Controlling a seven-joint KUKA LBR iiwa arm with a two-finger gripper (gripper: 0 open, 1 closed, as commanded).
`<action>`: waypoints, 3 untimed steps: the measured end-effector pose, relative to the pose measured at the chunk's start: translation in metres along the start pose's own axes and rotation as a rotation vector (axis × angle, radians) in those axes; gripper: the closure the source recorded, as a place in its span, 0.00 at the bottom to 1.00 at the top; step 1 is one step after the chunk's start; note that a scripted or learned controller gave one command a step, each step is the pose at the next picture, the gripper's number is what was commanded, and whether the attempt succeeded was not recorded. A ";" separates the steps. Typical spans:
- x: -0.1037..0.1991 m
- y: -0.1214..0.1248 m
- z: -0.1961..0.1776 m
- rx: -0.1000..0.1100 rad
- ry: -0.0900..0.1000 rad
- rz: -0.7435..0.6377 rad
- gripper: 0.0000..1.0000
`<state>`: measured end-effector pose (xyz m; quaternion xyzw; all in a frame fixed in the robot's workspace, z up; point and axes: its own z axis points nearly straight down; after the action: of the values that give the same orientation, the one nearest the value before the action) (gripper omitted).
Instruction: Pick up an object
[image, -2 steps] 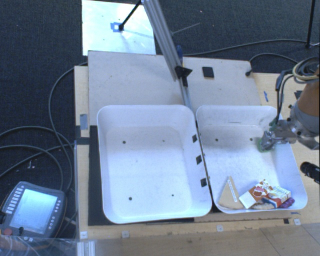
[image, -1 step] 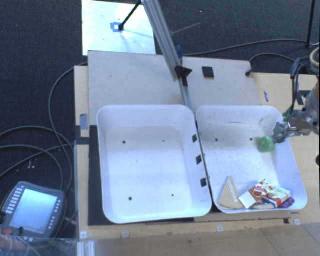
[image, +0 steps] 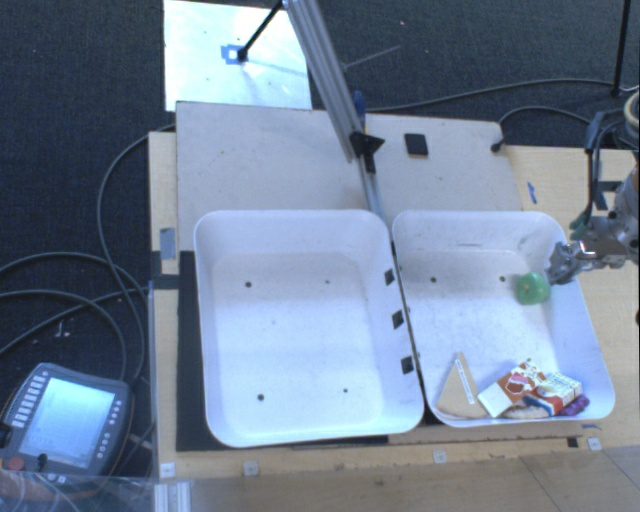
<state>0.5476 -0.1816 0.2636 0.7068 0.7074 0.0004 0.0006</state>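
Note:
A small green ball (image: 532, 288) lies in the right bin (image: 470, 235), close to its right wall. My gripper (image: 562, 264) reaches in over the right rim and sits just above and to the right of the ball, very close to it. At the bin's front right corner lies a pile: a tan wedge-shaped piece (image: 461, 388), a red and white packet (image: 526, 384) and a small purple item (image: 578, 404).
The left bin (image: 300, 320) stands beside the right one, and black clips (image: 398, 320) sit along the shared wall. A metal pole (image: 335, 80) slants over the back board. A teach pendant (image: 60, 415) and cables lie on the floor at the left.

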 end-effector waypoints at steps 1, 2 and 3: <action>0.049 0.007 0.015 0.001 0.001 -0.004 1.00; 0.110 0.005 0.016 0.000 0.002 -0.004 1.00; 0.156 0.007 0.013 0.001 0.001 -0.003 1.00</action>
<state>0.5543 -0.0261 0.2507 0.7057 0.7086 0.0006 -0.0002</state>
